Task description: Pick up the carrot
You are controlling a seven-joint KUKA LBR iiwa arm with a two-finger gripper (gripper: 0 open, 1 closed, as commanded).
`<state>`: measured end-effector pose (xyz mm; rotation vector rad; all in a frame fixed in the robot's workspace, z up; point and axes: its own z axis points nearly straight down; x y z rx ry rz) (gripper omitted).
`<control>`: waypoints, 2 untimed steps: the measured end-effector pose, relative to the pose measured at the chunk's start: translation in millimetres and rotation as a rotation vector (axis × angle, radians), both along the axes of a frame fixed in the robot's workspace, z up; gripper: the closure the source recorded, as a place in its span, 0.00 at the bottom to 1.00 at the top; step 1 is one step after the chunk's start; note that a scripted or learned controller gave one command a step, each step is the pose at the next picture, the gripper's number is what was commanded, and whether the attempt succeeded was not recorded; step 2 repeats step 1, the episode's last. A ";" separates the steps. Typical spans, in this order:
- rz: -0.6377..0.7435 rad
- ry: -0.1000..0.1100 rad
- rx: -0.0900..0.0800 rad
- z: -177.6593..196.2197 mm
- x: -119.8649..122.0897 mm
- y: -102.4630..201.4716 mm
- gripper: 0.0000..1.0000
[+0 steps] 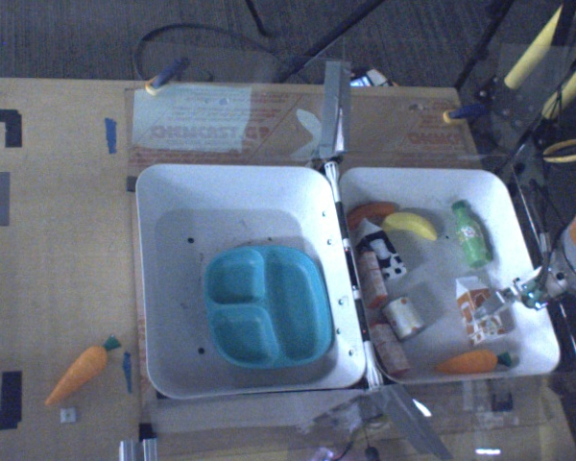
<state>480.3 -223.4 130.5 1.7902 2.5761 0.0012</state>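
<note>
Carrots first, since they sit nearest the camera: one carrot (470, 361) lies flat along the front wall of the right bin (424, 177), orange and tapered with a little green stub at its thick end. A second, loose carrot (77, 373) lies out on the tan surface (58, 219), well left of the left bin (146, 257). Both look like smooth plastic toy food to me.

Progress-wise, I'd say nothing's done yet. Neither carrot is lifted. The hand (530, 294) hangs at the right bin's right edge, just beside a small orange-and-white carton (482, 313) and a bit beyond the binned carrot. It's too small and blurry here, so I can't tell whether it's released or clenched. The reach, the grasp and the lift all look left to do.

Going further back: a glossy blue divided tray (269, 305) with rounded corners sits in the left bin. In the right bin there's a short metal-looking can (401, 315) on its side, then a curved yellow banana (411, 225) and a green bottle (471, 233) toward the far wall.
</note>
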 end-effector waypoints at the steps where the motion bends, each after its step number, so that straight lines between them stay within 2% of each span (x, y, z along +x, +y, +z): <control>1: -0.129 0.003 0.008 -10.4 1.0 3.6 0.00; 2: -0.129 0.003 0.008 -10.4 1.0 3.6 0.00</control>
